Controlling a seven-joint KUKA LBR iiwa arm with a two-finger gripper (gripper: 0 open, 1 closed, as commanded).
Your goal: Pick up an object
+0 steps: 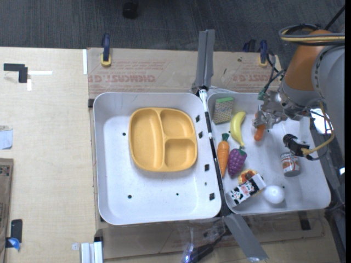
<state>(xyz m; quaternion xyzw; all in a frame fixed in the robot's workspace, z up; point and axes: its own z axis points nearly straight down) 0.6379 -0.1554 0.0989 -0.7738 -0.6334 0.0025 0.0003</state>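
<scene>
My gripper (263,118) hangs over the back of the right bin (307,199), reaching in from the right. A small orange-red thing (259,134) sits right at its lower tip, touching or nearly touching it; whether it is gripped is hidden by the gripper body. To the left lie a yellow banana (237,127), a carrot (222,153) and a bunch of purple grapes (236,161). A greenish sponge (223,110) is in the back left corner.
The left bin (109,174) holds a yellow divided plate (163,138). In the right bin's front lie a black-and-white carton (245,189), a white ball (274,194) and a small can (290,164). A raised divider (208,130) separates the bins.
</scene>
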